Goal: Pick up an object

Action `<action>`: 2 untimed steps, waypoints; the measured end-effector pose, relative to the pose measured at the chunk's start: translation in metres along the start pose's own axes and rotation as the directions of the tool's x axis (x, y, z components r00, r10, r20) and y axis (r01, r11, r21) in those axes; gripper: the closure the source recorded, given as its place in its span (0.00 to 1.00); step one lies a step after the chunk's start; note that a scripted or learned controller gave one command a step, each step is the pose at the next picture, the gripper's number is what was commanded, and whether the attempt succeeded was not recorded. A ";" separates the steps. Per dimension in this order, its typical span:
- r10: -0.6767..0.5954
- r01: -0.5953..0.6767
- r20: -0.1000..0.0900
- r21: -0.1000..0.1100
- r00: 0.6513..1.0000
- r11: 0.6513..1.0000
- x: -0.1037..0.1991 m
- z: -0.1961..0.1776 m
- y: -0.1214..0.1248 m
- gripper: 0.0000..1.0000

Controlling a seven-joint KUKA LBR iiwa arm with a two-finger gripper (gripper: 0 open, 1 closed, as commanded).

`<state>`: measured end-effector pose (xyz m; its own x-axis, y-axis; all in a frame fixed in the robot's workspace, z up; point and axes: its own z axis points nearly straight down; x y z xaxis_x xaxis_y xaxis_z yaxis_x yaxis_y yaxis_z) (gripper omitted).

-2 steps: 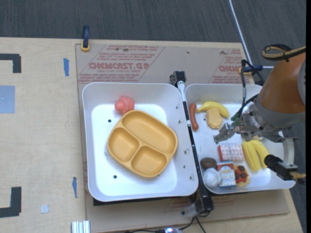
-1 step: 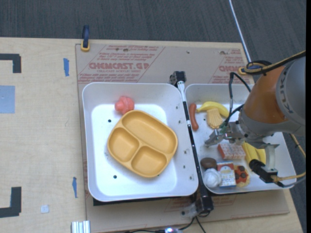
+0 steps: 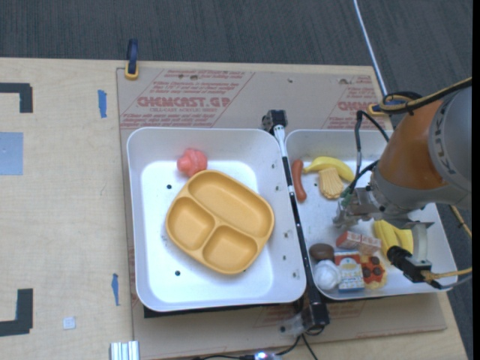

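Note:
The right bin (image 3: 442,257) holds several toy foods: a red sausage (image 3: 298,180), a yellow banana (image 3: 330,165), a pale corn piece (image 3: 331,186), a red-and-white packet (image 3: 359,239), a yellow ridged piece (image 3: 393,235), a brown lump (image 3: 322,252), a white round piece (image 3: 327,277) and a small printed box (image 3: 349,273). My gripper (image 3: 347,214) hangs low in the middle of this bin, just below the corn piece and above the packet. The wrist hides its tips. In the left bin (image 3: 142,201) lie a yellow divided plate (image 3: 219,221) and a pink lump (image 3: 192,160).
A black clamp (image 3: 275,119) sits at the top of the ridge between the bins, and another (image 3: 313,317) at its bottom. Cables loop around the orange arm band (image 3: 409,156). The bins rest on a cardboard sheet (image 3: 225,96) on the wooden bench.

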<state>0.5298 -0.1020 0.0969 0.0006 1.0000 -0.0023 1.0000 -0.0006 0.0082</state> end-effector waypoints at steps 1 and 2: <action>0.000 0.000 0.000 0.000 1.000 1.000 0.000 0.000 0.000 0.00; 0.000 0.000 -0.002 0.005 1.000 1.000 0.009 0.011 -0.033 0.00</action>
<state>0.4965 -0.0928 0.0858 0.0002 1.0000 -0.0001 1.0000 -0.0002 0.0028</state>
